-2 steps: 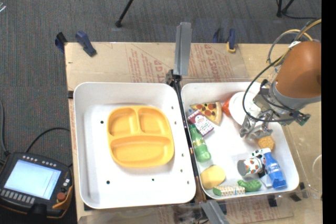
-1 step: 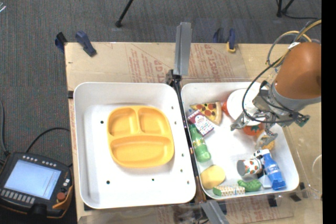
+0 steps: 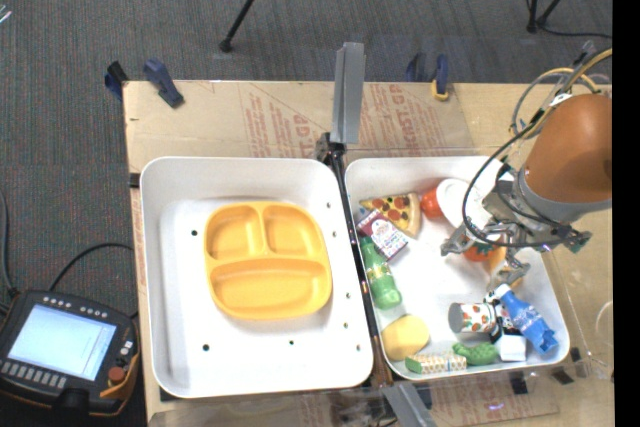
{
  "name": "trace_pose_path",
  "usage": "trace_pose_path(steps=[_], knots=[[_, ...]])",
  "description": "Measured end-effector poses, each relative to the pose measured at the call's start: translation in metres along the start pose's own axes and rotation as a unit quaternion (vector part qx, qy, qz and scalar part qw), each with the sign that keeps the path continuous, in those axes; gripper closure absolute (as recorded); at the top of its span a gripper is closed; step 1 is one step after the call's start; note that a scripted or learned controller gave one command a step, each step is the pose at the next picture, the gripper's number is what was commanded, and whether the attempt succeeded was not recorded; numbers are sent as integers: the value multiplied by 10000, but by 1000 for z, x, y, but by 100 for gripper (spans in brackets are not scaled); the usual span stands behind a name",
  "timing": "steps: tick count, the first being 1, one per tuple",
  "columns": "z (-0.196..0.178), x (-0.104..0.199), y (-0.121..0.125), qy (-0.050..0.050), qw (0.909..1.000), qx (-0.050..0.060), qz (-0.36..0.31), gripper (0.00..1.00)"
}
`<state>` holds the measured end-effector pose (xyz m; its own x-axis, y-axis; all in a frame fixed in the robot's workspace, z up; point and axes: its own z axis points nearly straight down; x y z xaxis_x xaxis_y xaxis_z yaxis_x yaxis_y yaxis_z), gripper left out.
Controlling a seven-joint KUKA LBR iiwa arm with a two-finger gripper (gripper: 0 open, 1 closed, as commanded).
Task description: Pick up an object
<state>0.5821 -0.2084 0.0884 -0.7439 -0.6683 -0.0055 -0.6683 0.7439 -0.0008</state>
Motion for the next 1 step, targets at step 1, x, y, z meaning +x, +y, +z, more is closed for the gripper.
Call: trace_pose_path(steps=[1], knots=[[-10,-3,1,-20,10000,0,-11,100]])
